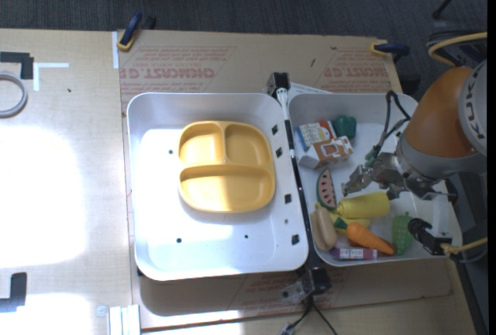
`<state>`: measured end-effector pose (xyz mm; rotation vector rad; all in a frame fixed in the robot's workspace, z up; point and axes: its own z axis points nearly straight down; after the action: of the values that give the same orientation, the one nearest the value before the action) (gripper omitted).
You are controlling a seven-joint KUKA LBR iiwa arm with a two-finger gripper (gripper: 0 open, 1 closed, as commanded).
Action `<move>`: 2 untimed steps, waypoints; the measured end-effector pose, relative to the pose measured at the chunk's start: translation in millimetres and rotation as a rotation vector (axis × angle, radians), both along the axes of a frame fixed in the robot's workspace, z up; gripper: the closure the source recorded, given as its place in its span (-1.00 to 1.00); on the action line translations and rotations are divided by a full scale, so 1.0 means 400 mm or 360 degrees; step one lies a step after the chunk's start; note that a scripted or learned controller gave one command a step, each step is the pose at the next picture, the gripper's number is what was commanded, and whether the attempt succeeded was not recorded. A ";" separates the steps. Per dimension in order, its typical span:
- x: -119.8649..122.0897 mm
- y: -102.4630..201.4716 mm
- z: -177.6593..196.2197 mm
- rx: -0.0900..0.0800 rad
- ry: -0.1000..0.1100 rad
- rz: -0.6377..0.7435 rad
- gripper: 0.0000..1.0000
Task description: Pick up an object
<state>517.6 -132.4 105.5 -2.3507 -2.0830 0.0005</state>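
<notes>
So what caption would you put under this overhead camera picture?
Arm's tool lowered into the right bin above toy food, near a yellow banana; yellow divided plate in the left bin.

You see a yellow toy banana [363, 206] lying on its side in the right bin [387, 104], just above an orange toy carrot [370, 237].

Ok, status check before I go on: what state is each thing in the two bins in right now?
yellow divided plate: upright, flat in the left bin
gripper: low in the right bin, above the yellow toy
carrot: lying flat
watermelon slice: lying by the divider
small carton: on its side
</notes>
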 end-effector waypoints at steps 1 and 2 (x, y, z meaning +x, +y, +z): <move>-0.093 0.087 -0.027 -0.0007 -0.0018 -0.0034 -1.00; -0.082 0.081 0.001 -0.0017 -0.0040 -0.0044 1.00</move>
<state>484.7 -100.0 105.8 -2.3980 -2.0668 -0.0179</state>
